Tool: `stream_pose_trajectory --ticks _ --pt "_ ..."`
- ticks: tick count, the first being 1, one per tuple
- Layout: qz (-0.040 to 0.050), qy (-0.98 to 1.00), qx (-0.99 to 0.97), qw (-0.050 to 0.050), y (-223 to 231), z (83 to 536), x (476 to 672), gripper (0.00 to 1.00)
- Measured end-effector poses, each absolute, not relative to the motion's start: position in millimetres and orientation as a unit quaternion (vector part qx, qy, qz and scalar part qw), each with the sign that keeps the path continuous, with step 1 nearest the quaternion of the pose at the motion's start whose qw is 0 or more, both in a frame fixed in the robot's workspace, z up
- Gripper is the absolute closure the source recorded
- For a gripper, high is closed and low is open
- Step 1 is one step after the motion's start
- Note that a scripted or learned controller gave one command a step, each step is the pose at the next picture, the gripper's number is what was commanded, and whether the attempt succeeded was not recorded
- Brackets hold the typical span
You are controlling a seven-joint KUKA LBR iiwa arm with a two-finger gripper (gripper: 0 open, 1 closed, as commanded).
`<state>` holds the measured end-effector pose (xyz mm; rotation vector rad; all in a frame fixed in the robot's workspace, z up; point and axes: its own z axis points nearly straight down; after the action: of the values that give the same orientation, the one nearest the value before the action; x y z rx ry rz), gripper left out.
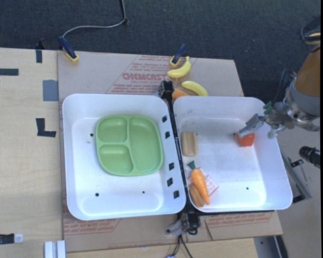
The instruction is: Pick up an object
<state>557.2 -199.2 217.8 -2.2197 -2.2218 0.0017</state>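
1. Camera view: the task's thing nearest the end effector (254,127) is a small red-orange block (246,139), squat and roughly cubic, lying in the right bin (269,195) toward its upper right part.
2. The end effector reaches in from the right and sits just above and against the block; one grey finger (251,125) slants down to the block's top edge (whether it truly touches cannot be told).
3. Whether the end effector is released or clenched cannot be told from this slant; the block is not seen between two fingers.
4. Elsewhere in the right bin: a tan oblong piece (189,143) near the left wall, and a carrot (199,183) lying over a small pale packet (209,185) by the lower left corner.
5. The left bin (75,198) carries a green divided plate (130,145) with three compartments.
6. On the counter behind the bins lie two bananas (180,70); an orange thing (177,94) is half hidden by the bins' rims.
7. The arm (311,85) is cut off at the right edge, its wrist parts blurred and hard to separate.
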Motion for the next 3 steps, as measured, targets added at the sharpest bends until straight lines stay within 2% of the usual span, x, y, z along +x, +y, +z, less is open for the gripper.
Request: stream_pose_trajectory --ticks 1,2,3 --pt "-0.0004 -0.708 -0.706 0.0 -222.5 91.8 583.1 0.0" --pt "-0.0014 -0.708 -0.706 -0.003 -187.7 87.4 616.3 0.0" --pt "-0.0011 -0.708 -0.706 -0.004 -188.5 87.5 581.8 0.0"
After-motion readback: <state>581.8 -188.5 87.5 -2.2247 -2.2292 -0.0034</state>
